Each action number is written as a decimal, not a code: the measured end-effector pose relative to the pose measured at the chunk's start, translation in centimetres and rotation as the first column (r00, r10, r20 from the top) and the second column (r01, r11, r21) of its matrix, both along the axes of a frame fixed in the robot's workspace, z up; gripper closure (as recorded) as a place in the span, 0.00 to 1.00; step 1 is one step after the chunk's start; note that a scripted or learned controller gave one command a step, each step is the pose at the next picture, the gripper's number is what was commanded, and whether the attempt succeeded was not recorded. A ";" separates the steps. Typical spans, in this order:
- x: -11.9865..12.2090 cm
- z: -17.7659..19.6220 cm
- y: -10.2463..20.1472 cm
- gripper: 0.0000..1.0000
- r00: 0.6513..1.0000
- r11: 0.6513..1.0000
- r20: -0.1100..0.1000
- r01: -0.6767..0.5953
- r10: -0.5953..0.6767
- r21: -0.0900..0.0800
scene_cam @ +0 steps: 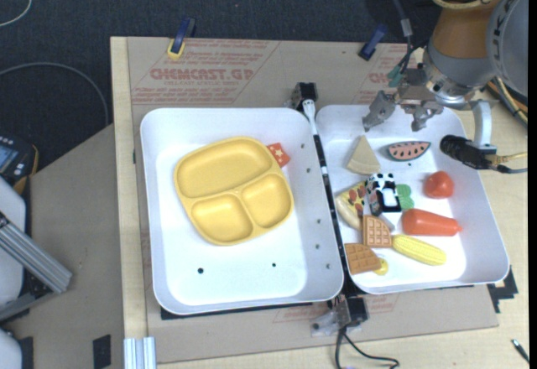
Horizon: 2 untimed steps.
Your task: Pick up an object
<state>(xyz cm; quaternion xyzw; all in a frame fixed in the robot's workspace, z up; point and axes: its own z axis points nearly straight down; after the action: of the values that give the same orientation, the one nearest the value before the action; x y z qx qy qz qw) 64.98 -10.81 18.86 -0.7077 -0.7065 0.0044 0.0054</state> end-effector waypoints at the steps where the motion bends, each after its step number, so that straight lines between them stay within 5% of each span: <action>1: 0.3 0.7 0.0 0.00 1.000 1.000 0.013 -0.002 0.002 -0.001; 2: -0.2 -3.6 -0.1 0.00 1.000 1.000 0.007 -0.001 0.001 -0.001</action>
<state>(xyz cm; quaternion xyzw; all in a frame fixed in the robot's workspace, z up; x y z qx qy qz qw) 64.77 -10.92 15.22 -0.7073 -0.7069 0.0020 0.0026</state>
